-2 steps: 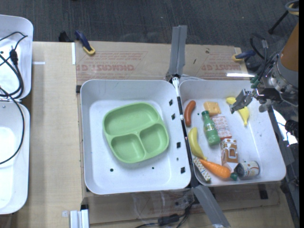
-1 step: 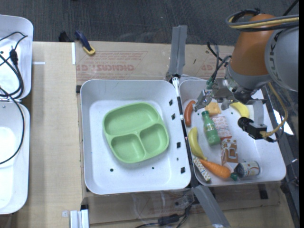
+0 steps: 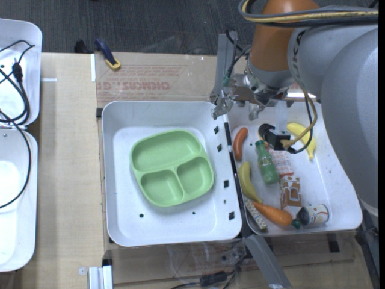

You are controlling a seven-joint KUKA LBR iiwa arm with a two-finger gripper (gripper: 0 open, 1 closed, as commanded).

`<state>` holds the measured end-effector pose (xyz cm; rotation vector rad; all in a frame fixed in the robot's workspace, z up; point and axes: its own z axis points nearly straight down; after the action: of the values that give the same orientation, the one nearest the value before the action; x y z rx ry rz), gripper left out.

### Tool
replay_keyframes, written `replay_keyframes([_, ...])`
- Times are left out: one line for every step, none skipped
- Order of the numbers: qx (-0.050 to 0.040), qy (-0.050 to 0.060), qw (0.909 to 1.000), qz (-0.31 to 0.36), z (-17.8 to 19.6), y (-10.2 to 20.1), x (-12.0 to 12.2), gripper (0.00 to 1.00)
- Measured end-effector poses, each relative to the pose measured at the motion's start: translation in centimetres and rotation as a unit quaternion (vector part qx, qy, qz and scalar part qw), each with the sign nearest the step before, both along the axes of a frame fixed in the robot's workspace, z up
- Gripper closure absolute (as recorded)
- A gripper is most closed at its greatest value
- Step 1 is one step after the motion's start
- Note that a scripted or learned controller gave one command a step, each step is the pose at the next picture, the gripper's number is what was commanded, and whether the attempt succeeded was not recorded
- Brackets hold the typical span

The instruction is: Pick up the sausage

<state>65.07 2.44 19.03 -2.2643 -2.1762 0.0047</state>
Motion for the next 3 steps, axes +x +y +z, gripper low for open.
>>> replay_keyframes([-0.0005, -0.001, 1.0, 0.008, 0.1, -4.7, 0.8, 0.0])
replay_keyframes([0.0002, 0.0, 0.9967, 0.082, 0.1, 1.6, -0.5, 0.0])
replay_keyframes([-0.0001, 0.0, 0.9963, 0.086, 0.1, -3.2, -1.3, 0.0])
